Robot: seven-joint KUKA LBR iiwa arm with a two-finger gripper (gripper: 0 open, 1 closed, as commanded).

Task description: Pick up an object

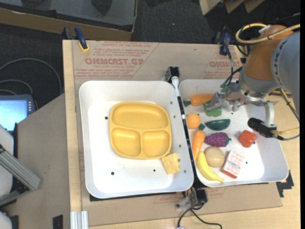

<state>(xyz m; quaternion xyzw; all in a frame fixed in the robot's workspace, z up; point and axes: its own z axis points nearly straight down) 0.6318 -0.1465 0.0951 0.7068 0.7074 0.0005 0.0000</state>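
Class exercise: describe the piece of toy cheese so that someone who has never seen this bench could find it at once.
Start at the left white bin, which holds a yellow divided plate. Just off the plate's near right corner lies the cheese, a small pale yellow wedge with holes. It is the only loose item in that bin; all the other toy food sits in the right bin.

A yellow divided plate point(140, 136) and pale yellow cheese point(170, 164) sit in the left white bin point(90, 128); the right bin holds purple grapes point(217, 139), an orange carrot point(198, 143), a yellow banana point(206, 168) and a red pepper point(247, 138).
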